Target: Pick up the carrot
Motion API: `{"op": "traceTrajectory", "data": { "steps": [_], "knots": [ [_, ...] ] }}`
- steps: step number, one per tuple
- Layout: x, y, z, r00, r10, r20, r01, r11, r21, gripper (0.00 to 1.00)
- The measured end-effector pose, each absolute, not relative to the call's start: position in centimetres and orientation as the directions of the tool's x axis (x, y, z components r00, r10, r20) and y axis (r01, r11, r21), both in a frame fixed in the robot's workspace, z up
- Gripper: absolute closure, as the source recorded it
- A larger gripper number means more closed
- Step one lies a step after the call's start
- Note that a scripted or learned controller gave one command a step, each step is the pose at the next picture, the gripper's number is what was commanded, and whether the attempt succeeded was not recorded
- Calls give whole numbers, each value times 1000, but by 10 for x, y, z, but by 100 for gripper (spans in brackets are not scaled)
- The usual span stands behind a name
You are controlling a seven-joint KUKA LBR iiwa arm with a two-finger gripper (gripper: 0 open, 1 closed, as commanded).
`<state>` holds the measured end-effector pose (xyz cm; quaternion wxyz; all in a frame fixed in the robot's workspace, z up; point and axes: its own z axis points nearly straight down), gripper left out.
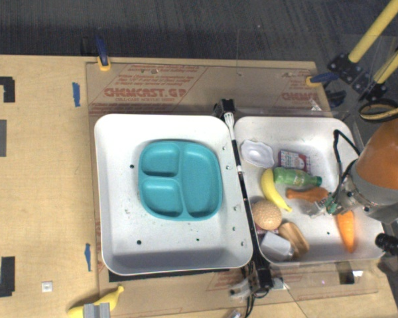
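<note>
The carrot (pixel 345 230) is a short orange cone lying on the floor of the right bin (pixel 318 128), near its right wall, narrow end toward the front. My gripper (pixel 326 207) hangs low in that bin, just up and left of the carrot's thick end. It sits between the carrot and an orange-brown oblong item (pixel 306 194). The arm's orange band (pixel 385 164) and grey wrist hide the bin's right edge. Nothing shows as lifted off the bin floor.
The right bin also holds a banana (pixel 273 189), a green bottle (pixel 295 177), a pink packet (pixel 292 158), a white cup (pixel 257 154), a round tan bun (pixel 266 214) and a bread roll (pixel 294 238). A teal divided plate (pixel 181 179) lies in the left bin (pixel 113 177).
</note>
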<state>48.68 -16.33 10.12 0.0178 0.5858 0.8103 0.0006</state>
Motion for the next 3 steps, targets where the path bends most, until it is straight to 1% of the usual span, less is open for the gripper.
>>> {"op": "traceTrajectory", "data": {
  "steps": [1,2,3],
  "knots": [
    [486,-163,101,-313,949,-27,949,314,21,0],
    [483,-178,89,-447,895,-7,895,447,9,0],
    [485,-165,89,-220,975,-11,975,220,16,0]
  ]
}}
